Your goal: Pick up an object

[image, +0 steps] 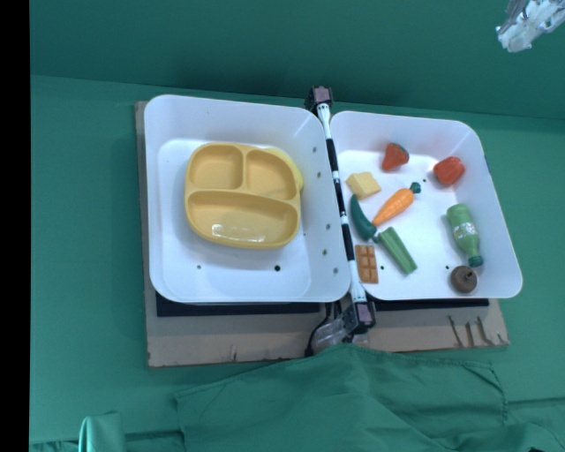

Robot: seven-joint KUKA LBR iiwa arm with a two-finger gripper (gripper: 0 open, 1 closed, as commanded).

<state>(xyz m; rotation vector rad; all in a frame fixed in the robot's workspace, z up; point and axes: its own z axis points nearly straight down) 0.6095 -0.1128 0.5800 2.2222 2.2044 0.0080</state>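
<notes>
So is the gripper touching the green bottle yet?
Apart. The camera view shows the gripper up at the top right corner, over the green cloth, far from the green bottle lying in the right bin.

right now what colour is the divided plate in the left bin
Yellow; the divided plate shows clearly in the camera view.
</notes>
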